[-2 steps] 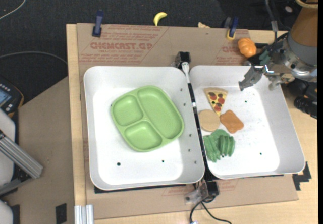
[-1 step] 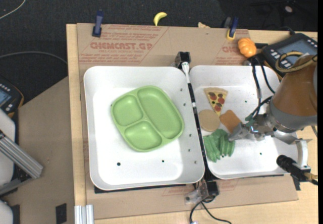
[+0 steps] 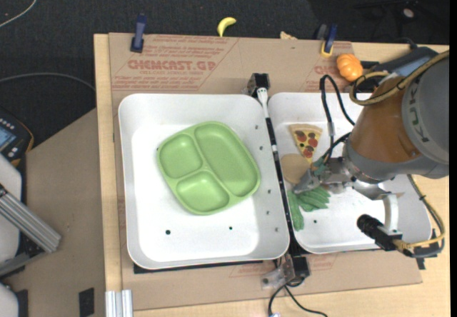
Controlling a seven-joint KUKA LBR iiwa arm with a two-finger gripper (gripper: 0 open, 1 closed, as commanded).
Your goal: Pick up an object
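The green pea pod [image 3: 305, 203] is lying in the right bin [image 3: 335, 240] near its left wall, its long axis slanting from the upper right down to the lower left. The gripper [image 3: 311, 181] is hovering just over its upper end; whether anything is pinched cannot be told. A pizza slice [image 3: 307, 140] is lying farther back, tip pointing downward.

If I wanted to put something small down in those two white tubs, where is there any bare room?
The left tub has bare floor around the green divided plate, widest along the near edge and the left wall. The right tub is crowded: the pizza slice toy, a tan piece, green leafy bits and the robot's gripper fill its left side; a bare strip lies by its near wall.
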